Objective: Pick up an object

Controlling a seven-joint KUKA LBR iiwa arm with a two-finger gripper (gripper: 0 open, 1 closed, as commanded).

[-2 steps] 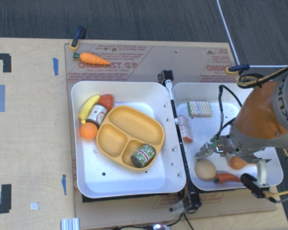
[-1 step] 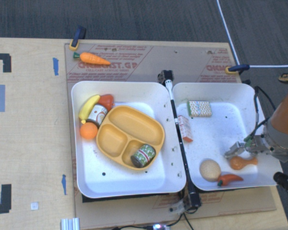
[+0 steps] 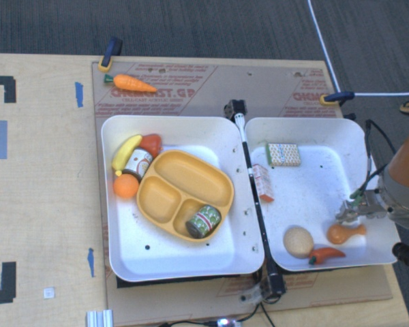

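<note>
My gripper (image 3: 350, 214) hangs low over the right bin (image 3: 313, 182), near its right wall, just above a small orange fruit (image 3: 341, 234). A beige egg-shaped object (image 3: 298, 241) and a red-orange pepper (image 3: 325, 254) lie at the bin's front. A green-patterned box (image 3: 283, 154) rests at the bin's back, and a red-and-white packet (image 3: 261, 182) lies along its left wall. Nothing shows between the fingers.
The left bin (image 3: 123, 251) holds a yellow divided plate (image 3: 184, 193) with a green can (image 3: 204, 221) in it, plus a banana (image 3: 125, 152), a jar (image 3: 138, 163), a tomato (image 3: 151, 142) and an orange (image 3: 125, 186). A carrot (image 3: 133, 83) lies on the cardboard behind.
</note>
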